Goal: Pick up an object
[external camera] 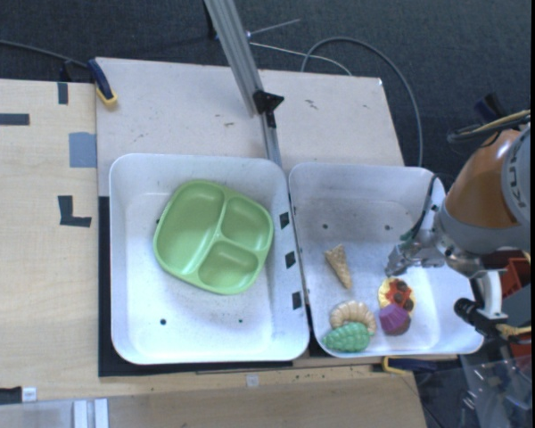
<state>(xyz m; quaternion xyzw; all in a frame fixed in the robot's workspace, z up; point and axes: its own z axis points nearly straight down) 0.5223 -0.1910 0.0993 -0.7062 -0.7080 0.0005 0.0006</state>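
Observation:
The right bin [357,194] holds several toy foods near its front edge: a tan cone-shaped piece [339,264], a beige croissant-like piece [352,313], a green bumpy piece [348,336], a purple piece [394,319] and a yellow-and-red piece [398,293]. My gripper [403,259] hangs over the right side of this bin, just above and behind the yellow-and-red piece. Nothing shows between its fingers.
The left bin [134,266] holds a green divided plate [214,235]. A slanted metal pole [241,52] rises behind the bins. Cables run across the dark floor at the back. The grey and orange arm [486,194] fills the right side.

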